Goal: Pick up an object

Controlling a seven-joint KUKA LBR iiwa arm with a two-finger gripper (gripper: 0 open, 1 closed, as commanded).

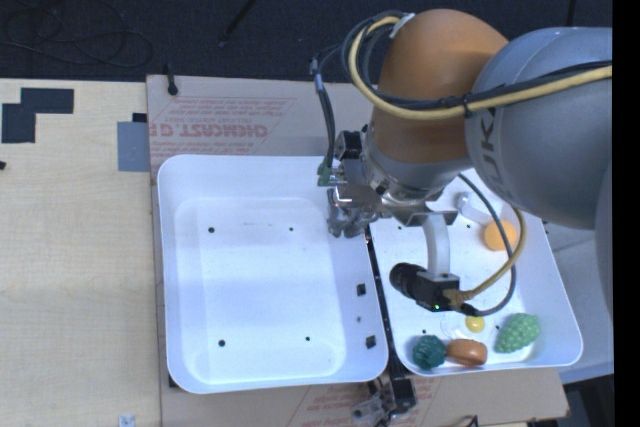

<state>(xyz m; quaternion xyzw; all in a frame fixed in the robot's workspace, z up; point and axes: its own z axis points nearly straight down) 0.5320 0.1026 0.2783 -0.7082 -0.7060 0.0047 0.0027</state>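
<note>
Orange and oblong, a small toy piece (466, 351) lies by the front wall of the right bin (552, 300). Its long axis runs roughly left to right across the camera view, and which end leads cannot be told. A dark teal lump (430, 351) sits against its left end. Just beside its right end, slightly farther back, is a bumpy green cluster (517, 332). A small yellow piece (474, 323) lies just behind it. Well behind it rests a rounded orange piece (497, 235). Farther back and to its left, the gripper (345, 212) hangs over the wall shared with the left bin (260, 295). Whether the gripper is clenched or released cannot be told.
</note>
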